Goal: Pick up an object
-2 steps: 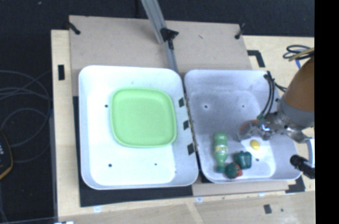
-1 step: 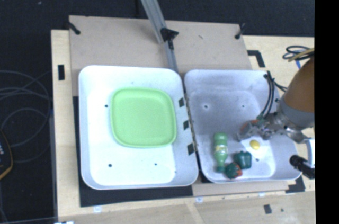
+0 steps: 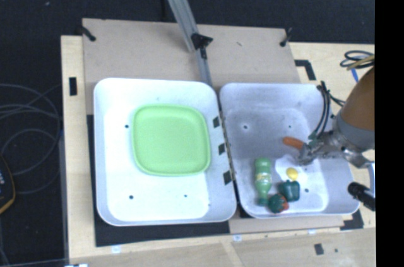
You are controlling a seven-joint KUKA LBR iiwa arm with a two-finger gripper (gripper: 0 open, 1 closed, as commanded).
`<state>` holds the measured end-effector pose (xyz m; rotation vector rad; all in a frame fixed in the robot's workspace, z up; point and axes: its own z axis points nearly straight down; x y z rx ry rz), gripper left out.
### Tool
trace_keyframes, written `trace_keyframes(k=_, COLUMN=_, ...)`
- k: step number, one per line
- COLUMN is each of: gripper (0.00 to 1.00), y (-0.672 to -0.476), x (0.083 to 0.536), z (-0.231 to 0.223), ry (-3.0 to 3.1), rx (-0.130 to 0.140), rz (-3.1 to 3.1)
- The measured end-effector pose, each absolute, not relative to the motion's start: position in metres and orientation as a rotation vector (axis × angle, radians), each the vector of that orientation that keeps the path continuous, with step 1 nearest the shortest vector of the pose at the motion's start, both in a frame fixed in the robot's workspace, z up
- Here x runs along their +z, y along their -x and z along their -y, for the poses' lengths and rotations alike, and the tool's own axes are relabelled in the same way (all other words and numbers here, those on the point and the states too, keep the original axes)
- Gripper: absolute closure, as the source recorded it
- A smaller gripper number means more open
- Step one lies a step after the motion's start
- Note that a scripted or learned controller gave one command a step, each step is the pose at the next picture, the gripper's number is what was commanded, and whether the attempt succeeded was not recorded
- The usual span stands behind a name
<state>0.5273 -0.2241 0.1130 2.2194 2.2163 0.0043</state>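
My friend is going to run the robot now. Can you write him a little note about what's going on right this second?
Gripper: low in the right bin, beside the orange piece. I can't tell how the jaws stand, and nothing shows between them.
Things: the orange piece, a yellow piece, a green bottle and two dark teal pieces all lie in the right bin, toward its near right part. A green plate lies in the left bin.
Done: the arm has reached the pile.
Left: grab one thing and lift it out.
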Motion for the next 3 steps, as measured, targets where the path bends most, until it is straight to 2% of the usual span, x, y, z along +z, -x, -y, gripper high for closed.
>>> trace_keyframes(k=1, gripper=1.00, y=-0.536, x=0.161, z=0.220, ry=-2.217, rx=0.004, rz=-2.219)
trace_keyframes(k=2, gripper=1.00, y=-0.537, x=0.209, z=0.221, ry=-2.218, rx=0.004, rz=-2.218)
trace_keyframes(k=3, gripper=1.00, y=-0.527, x=0.207, z=0.169, ry=-2.218, rx=0.001, rz=-2.224)
